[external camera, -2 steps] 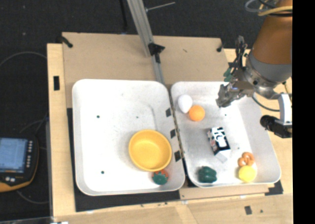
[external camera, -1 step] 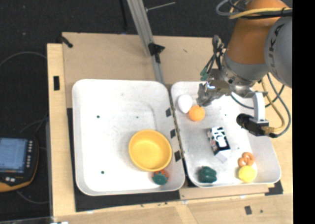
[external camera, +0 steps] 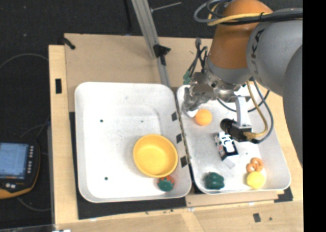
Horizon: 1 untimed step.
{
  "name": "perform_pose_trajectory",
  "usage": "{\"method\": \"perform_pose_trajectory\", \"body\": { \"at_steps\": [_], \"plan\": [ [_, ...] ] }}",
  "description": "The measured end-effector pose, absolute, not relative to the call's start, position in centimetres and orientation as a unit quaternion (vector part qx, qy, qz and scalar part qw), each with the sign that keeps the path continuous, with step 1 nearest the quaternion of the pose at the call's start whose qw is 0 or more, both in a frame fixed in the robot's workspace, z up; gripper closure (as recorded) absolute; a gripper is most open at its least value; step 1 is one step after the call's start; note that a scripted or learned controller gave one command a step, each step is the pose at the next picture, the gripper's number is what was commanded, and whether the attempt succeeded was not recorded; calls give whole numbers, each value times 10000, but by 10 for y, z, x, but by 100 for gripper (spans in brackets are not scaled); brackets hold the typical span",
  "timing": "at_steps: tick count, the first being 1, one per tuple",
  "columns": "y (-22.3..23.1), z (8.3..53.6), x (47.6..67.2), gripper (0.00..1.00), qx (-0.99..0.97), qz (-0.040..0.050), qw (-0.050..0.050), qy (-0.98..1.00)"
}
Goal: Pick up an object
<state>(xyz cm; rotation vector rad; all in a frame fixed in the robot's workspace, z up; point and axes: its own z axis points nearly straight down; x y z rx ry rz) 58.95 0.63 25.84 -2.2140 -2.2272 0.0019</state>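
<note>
The arm (external camera: 265,37) reaches in from the right and hangs over the far left corner of the right bin (external camera: 272,152), while the left bin (external camera: 102,108) beside it carries a yellow bowl (external camera: 155,155) near its front edge, with a small green and red piece (external camera: 166,183) just in front of the bowl. The gripper (external camera: 192,101) sits low at the right bin's inner wall. Whether it is apart or together I cannot tell, since the wrist hides it from above.

An orange ball (external camera: 203,118) lies just beside the gripper, toward the front, and looks the likeliest target. Farther forward lie a black and white object (external camera: 226,146), a green lump (external camera: 214,180), a yellow fruit (external camera: 255,179) and a small orange ring (external camera: 254,164).

The step in hand seems to be the approach or descent; nothing is visibly held. The next move calls for centring over the ball — clear of the wall — before closing.
</note>
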Motion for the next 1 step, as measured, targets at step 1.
{"method": "perform_pose_trajectory", "body": {
  "at_steps": [1],
  "plan": [
    [57,245,597,100,-7050,8,9,-7092]
  ]
}}
